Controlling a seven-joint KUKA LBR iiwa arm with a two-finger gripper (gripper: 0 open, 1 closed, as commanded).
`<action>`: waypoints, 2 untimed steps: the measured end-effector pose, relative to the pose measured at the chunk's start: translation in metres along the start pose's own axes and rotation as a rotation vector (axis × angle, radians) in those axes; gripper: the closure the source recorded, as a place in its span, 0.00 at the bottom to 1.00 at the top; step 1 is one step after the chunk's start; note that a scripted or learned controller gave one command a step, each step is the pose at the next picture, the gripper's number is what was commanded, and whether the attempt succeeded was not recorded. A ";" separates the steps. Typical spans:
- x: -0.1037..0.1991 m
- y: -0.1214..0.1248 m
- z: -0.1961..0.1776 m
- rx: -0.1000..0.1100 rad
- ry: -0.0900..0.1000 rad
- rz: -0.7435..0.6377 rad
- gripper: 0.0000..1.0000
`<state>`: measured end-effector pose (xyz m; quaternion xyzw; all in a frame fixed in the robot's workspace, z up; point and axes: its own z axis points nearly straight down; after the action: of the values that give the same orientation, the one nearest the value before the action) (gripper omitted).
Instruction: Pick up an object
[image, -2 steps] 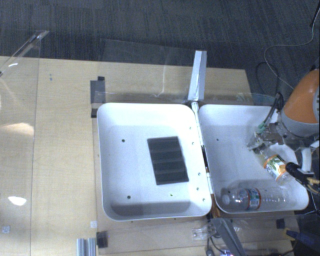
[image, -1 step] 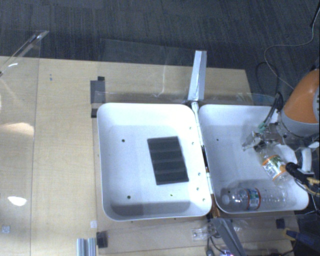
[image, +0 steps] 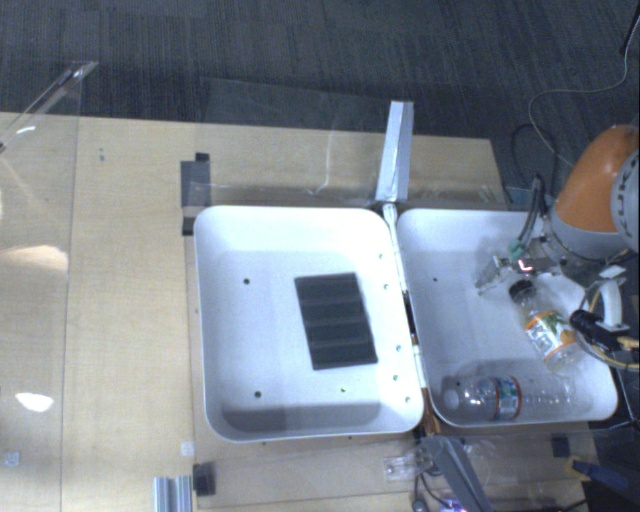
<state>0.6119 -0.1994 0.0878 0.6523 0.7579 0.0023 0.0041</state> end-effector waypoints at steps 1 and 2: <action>-0.010 0.036 0.000 -0.001 0.000 0.094 0.00; -0.001 -0.030 -0.001 0.000 0.001 0.004 0.00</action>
<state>0.5820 -0.2054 0.0886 0.6537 0.7567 0.0026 0.0040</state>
